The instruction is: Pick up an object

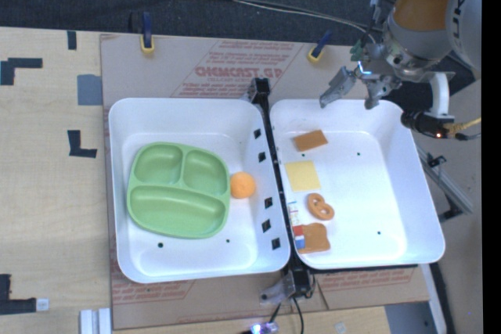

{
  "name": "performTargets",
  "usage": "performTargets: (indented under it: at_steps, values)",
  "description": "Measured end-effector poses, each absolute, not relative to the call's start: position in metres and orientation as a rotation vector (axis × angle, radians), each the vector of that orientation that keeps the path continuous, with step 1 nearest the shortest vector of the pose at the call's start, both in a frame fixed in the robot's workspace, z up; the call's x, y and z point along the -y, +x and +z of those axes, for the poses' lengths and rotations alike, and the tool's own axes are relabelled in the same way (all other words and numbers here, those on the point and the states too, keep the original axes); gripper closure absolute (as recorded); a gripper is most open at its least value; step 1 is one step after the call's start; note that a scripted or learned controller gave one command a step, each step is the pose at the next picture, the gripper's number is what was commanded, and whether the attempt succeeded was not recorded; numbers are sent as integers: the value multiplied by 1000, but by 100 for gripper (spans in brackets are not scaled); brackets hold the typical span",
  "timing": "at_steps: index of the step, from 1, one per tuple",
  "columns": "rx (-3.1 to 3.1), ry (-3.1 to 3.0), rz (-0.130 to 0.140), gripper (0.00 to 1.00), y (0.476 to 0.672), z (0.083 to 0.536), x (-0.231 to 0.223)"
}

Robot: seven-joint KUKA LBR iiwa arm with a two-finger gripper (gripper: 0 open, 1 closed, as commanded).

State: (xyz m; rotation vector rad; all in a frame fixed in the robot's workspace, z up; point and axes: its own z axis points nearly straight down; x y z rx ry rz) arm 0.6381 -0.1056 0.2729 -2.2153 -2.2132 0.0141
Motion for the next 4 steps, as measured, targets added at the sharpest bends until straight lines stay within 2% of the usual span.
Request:
performTargets:
  at_steps: [1, 3, 4]
  values:
    - [2223, -2219, 2, 0, 640, 280, 105]
    - [2220, -2216, 9, 0, 643, 161, 93]
    - [2219, -2216, 10, 0, 635, 97, 94]
